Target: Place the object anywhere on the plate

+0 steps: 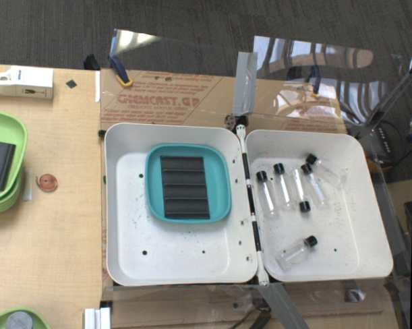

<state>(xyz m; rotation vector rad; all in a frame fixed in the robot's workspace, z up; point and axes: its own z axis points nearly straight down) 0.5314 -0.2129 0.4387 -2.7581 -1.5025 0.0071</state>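
Note:
A teal plate [188, 183] with rounded corners lies in the left white bin [122, 245], toward its back. A dark ribbed rectangular insert [185, 187] covers the plate's middle. The right white bin [351, 260] holds several clear plastic vials with black caps. Most of them lie close together near the bin's back left [284, 185]. One vial [299, 250] lies apart from the rest, nearer the front, its cap pointing up and to the right.
On the wooden bench to the left stand a green tray [7, 167] with a dark block in it, a small orange disc [48, 182] and a white box [23, 83]. Cardboard [168, 98] and clear panels stand behind the bins.

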